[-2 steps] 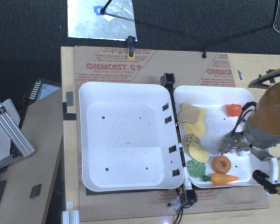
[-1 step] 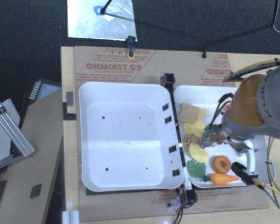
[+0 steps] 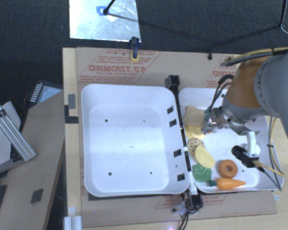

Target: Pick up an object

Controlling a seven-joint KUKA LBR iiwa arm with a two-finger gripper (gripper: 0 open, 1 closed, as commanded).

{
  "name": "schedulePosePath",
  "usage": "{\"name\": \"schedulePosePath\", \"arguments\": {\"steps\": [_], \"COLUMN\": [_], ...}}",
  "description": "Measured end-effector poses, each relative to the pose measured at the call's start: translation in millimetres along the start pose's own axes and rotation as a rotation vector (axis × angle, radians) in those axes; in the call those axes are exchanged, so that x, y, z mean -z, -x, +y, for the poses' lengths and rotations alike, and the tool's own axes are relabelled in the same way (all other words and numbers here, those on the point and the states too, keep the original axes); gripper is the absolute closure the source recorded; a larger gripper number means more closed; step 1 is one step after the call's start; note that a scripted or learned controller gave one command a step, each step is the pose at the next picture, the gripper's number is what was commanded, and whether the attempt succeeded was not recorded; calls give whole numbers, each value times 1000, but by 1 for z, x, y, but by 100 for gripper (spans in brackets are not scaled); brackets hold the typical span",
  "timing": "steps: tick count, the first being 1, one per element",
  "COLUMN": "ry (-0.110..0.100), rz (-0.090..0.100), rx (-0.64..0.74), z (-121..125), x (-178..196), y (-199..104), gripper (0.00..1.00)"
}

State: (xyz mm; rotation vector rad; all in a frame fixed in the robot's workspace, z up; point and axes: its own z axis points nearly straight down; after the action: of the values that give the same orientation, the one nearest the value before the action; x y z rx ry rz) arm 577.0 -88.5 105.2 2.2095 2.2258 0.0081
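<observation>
While the arm (image 3: 261, 87) reaches in from the right over the right bin (image 3: 264, 183), the candidate objects lie clustered along that bin's left and near sides. Objects noted: a pale yellow flat piece (image 3: 194, 115), wedge-like with soft edges, near the divider; just below it a small tan round disc with dark specks (image 3: 195, 143), cookie-like; touching that, a smooth yellow elongated piece (image 3: 204, 157), banana-like in shape; a green leafy-looking item (image 3: 200, 172) with an irregular outline at the near left corner; an orange-brown ring (image 3: 227, 168), doughnut-shaped with a clear centre hole; and an orange carrot (image 3: 230, 183), tapered, lying along the near wall with its tip pointing right. All appear to be moulded toy food, matte to slightly glossy. Both bins are shallow white plastic trays with rounded corners; the left bin (image 3: 129, 143) shows only small dark dots on its floor. Black clips (image 3: 177, 153) sit along the shared divider. Bins rest on a brown board with red print (image 3: 115, 66). Arm pose: grey link with orange band at upper right, wrist bent down toward the bin's left half, cables looped around it. Gripper (image 3: 212, 123) sits low over the pale yellow piece, right at its right edge; a black cylindrical attachment (image 3: 244, 156) hangs nearer the ring. Finger opening cannot be made out at this resolution, and no object is visibly held.
</observation>
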Motion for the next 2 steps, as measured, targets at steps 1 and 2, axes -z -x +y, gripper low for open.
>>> {"name": "schedulePosePath", "arguments": {"steps": [1, 2], "ry": [9, 2], "rz": [1, -8], "rx": [3, -14], "z": [70, 92], "x": [85, 126], "y": [-46, 77], "gripper": [100, 100]}}
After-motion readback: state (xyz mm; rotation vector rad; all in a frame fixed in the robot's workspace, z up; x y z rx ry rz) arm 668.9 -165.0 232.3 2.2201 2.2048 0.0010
